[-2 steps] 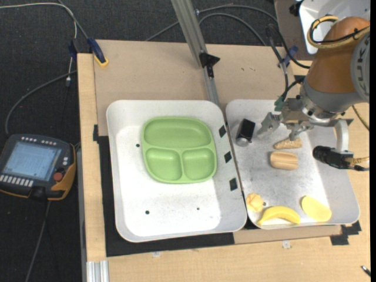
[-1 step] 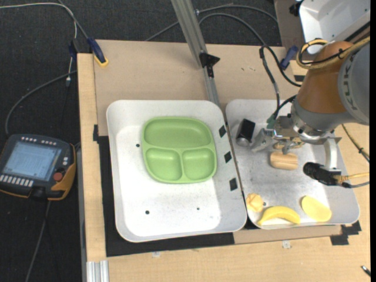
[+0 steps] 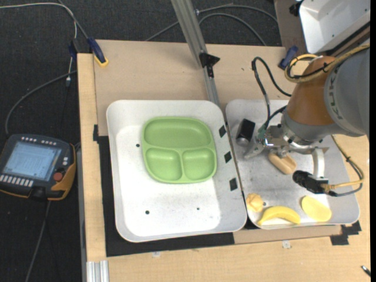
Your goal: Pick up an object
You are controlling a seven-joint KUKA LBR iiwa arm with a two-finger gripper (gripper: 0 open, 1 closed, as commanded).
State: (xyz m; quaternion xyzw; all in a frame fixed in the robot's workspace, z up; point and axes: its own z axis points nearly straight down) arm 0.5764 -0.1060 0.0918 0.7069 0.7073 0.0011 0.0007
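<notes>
My gripper (image 3: 289, 155) hangs low over the right bin (image 3: 346, 213), below the arm's orange band (image 3: 308, 101). Its jaws stand apart, one finger (image 3: 257, 149) to the left and one (image 3: 320, 163) to the right. A tan, bread-like piece (image 3: 283, 163) lies on the bin floor between them; I cannot tell whether either finger touches it. A yellow banana (image 3: 279, 215), a round yellow piece (image 3: 316, 208) and a small pale piece (image 3: 254, 202) lie near the bin's front edge. A black block (image 3: 245, 128) sits at the bin's left side.
The left bin (image 3: 132, 216) holds a green divided plate (image 3: 178, 149). A black connector with a yellow cable (image 3: 308, 181) trails beside the gripper. A metal pole (image 3: 197, 40) slants over the bench at the back. A teach pendant (image 3: 35, 166) lies off the bench to the left.
</notes>
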